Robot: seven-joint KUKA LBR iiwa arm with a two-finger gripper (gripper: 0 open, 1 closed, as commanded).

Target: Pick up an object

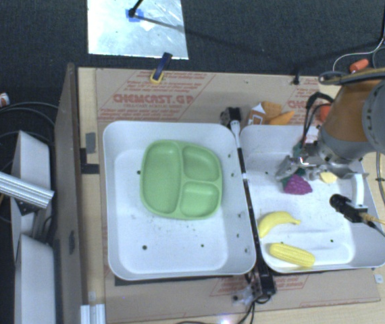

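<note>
Purple toy grapes [298, 185] are lying in the right bin [365, 252], toward its far left part, and your gripper [296, 167] is hovering right over them, touching or nearly so. You are not seeing enough of it to judge whether it is spread or closed, so treat the hold as unproven. The bunch is probably light, hollow plastic with a bumpy, somewhat slippery surface; you are best pinching across its widest middle, not the tapered tip.

A small yellow piece [328, 177] is sitting just beside the grapes toward the bin's right edge and could get nudged. The toy banana [276, 222] and corn cob [290, 254] are lying near the bin's near edge, well apart. The green divided plate [181, 179] is resting in the left bin [128, 248], out of your way.
</note>
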